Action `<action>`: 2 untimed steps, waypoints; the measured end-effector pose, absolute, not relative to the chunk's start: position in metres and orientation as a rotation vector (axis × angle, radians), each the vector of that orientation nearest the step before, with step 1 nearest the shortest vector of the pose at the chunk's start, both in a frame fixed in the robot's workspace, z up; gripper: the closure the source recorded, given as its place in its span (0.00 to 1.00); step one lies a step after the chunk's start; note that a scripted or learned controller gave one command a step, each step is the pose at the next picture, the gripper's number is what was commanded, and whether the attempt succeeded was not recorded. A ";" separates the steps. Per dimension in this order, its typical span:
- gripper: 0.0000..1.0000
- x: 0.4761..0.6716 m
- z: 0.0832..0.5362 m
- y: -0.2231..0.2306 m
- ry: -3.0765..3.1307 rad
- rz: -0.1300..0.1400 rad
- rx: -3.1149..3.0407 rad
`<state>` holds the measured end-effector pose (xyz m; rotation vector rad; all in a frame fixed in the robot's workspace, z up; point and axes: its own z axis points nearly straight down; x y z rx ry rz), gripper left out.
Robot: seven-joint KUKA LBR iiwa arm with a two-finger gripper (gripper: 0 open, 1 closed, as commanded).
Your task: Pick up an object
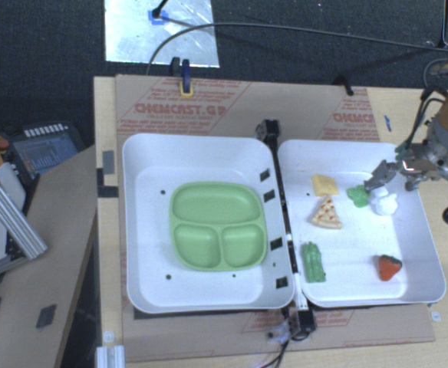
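The right bin holds several toy foods. A yellow square piece lies near its middle, with a pizza slice just below it. A small green piece and a white lump sit side by side further right. A green stalk lies at the front left and a red strawberry at the front right. My gripper reaches in from the right. It hovers just above the green piece and the white lump, and nothing is visibly held in it.
The left bin holds a green divided plate. A black divider runs between the bins. Cables cross the dark floor behind, and a grey device sits on a side table at left.
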<state>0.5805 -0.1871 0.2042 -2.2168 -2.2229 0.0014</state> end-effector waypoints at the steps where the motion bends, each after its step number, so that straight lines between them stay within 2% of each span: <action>1: 0.00 0.585 0.150 -0.178 -2.225 0.001 -2.213; 2: 0.00 0.583 0.107 -0.173 -2.222 0.002 -2.216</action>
